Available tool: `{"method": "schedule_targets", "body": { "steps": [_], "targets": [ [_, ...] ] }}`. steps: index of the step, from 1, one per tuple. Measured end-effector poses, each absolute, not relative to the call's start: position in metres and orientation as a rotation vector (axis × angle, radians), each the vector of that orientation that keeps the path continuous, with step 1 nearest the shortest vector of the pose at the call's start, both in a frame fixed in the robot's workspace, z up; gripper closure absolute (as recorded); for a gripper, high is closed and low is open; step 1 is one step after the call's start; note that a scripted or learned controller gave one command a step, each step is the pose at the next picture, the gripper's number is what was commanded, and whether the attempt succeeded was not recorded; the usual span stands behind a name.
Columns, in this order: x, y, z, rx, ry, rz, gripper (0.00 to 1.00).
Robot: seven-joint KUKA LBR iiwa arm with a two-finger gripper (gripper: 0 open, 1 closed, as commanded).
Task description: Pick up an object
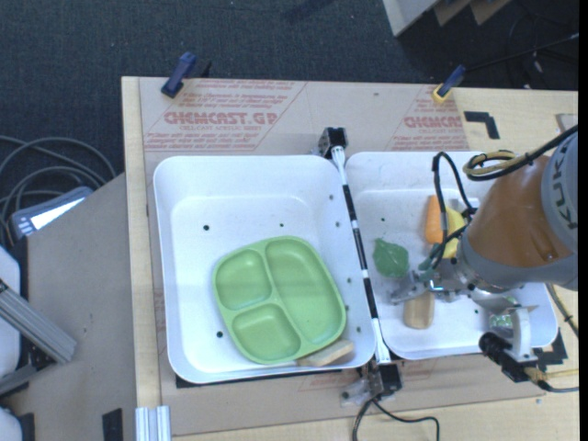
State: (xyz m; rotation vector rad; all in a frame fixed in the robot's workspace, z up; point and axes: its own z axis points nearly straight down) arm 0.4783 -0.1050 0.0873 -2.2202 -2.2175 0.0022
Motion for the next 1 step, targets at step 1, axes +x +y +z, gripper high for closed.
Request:
{"method": "schedule_targets", "body": {
  "steps": [1],
  "targets": [
    [0.4785, -0.1049, 0.0969, -2.223, -2.218, 0.001, 1.0]
  ]
}}
